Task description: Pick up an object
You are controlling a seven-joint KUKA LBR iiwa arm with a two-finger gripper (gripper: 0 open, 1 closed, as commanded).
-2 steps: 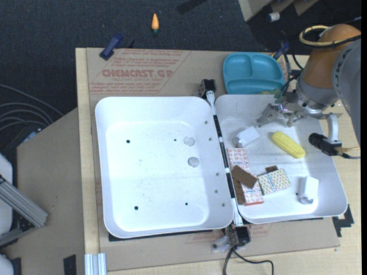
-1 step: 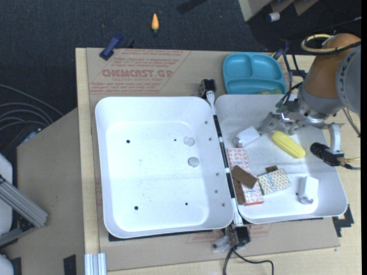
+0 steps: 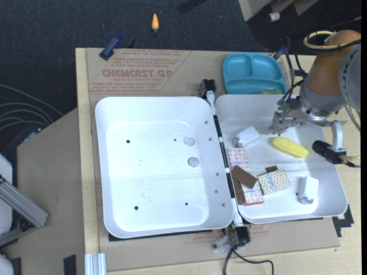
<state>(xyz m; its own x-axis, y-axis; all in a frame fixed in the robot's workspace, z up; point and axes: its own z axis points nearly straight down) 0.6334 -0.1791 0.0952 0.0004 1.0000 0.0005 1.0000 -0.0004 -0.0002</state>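
While the pincer (image 3: 279, 126) hangs low over the right bin (image 3: 327, 202), its state cannot be told from this slant. Just beside it, toward the bin's middle, lies a yellow corn cob (image 3: 289, 147), not gripped. A white block (image 3: 248, 136) sits left of the cob. Near the front lie a patterned box (image 3: 273, 181), a brown card (image 3: 244, 176) and a white clip (image 3: 307, 189). The left bin (image 3: 155, 165) adjoins. A blue tray (image 3: 254, 73) rests on the worktop (image 3: 92, 79) behind.
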